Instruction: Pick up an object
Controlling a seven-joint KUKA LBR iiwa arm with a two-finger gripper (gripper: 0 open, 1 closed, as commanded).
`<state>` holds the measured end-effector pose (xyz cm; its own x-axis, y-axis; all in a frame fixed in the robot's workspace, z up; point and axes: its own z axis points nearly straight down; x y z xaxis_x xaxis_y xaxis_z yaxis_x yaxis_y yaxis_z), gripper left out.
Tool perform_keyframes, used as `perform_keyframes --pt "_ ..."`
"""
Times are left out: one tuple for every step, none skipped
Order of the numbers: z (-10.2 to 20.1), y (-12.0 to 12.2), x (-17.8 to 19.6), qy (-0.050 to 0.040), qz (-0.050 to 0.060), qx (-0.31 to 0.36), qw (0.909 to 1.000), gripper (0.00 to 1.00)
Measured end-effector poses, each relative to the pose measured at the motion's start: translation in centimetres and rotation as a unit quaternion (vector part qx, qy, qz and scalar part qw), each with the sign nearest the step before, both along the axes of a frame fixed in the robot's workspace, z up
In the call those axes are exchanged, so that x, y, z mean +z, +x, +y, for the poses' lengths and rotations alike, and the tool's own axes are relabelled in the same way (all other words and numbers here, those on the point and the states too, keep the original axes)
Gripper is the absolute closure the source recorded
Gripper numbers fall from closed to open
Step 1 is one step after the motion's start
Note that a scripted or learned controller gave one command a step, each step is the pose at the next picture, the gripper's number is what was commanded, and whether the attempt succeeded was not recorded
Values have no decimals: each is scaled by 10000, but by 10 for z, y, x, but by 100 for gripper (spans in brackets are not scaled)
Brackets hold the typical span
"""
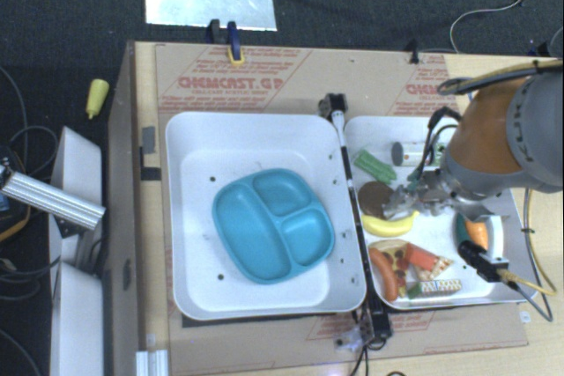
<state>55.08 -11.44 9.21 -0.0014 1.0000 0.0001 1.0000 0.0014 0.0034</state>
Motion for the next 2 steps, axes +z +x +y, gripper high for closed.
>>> perform_keyframes --pt "25 2 -3 -19 -47 -5 10000 0" --pt "24 50 -3 -4 -38 11 10000 0"
